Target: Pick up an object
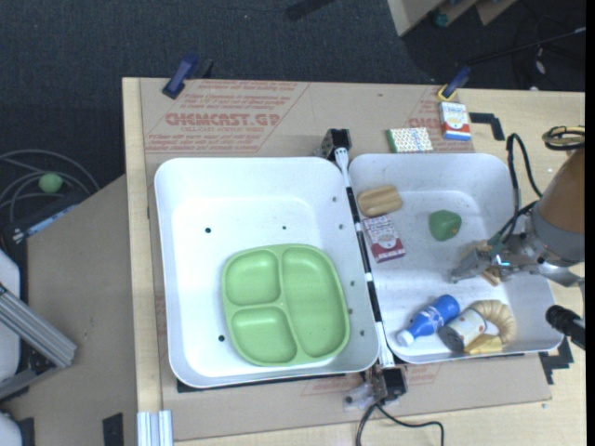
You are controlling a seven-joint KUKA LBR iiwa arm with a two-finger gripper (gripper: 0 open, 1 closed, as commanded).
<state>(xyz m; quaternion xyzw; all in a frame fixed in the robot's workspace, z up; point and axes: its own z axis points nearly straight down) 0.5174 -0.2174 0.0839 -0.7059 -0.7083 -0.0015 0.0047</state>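
The right bin [483,167] holds a tan bread-like block [379,200], a red and white packet [383,239], a green lump [444,224], a blue and white bottle [429,318] lying on its side, and a tan ring-shaped piece [490,324] next to a small dark-ended tube. My gripper [481,267] hangs low over the right half of this bin, right of the packet and above the bottle and ring. Its fingers [463,269] stand apart, with nothing between them. The arm [562,216] comes in from the right edge.
In the left bin [186,193] lies a green three-compartment plate [283,302]. Small cards [411,139] and a box [454,119] rest on the bench behind the right bin. A black cable [517,170] runs along the right bin's far corner.
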